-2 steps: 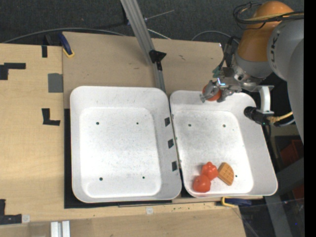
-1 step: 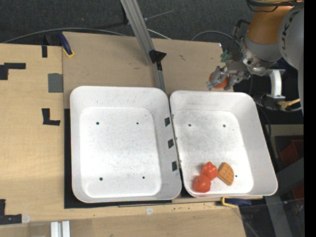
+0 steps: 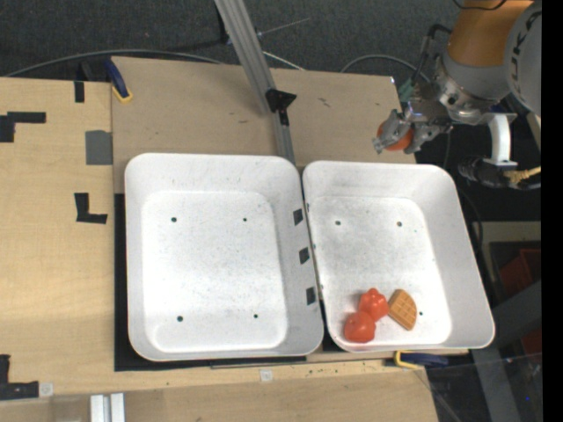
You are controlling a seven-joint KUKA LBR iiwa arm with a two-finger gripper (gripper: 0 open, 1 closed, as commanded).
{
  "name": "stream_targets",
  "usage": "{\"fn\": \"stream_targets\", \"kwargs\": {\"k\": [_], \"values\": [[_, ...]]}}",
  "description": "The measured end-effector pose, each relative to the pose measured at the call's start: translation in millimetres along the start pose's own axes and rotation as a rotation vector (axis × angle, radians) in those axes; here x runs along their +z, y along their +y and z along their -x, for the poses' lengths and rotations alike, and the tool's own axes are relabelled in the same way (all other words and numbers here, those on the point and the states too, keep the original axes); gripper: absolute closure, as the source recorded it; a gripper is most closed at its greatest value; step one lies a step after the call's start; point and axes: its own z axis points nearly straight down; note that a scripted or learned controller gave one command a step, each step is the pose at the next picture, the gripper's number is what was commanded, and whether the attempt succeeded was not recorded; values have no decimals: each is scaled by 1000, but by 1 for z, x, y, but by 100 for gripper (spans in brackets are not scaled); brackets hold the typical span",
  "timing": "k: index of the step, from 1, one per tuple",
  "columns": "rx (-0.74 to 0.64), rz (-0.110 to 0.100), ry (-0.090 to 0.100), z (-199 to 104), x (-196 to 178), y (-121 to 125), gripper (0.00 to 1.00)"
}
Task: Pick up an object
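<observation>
Two small objects, red lumpy plastic piece (image 3: 365,315) and tan waffle-like block (image 3: 403,309), sit in right white bin (image 3: 440,236), near corner, well apart from raised tool (image 3: 393,136); its state unreadable.

- The arm (image 3: 493,33) is cut off by the top and right edges; its upper links are out of frame.
- The gripper (image 3: 393,137) is small and blurred; an orange-red patch sits at its tip, too unclear to identify.
- The pole (image 3: 251,51) runs off the top edge.
</observation>
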Motion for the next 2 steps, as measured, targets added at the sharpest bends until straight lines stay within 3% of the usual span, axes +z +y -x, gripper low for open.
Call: {"fn": "stream_targets", "kwargs": {"k": [2], "values": [[-5, -6, 2, -100, 17, -32, 100]]}}
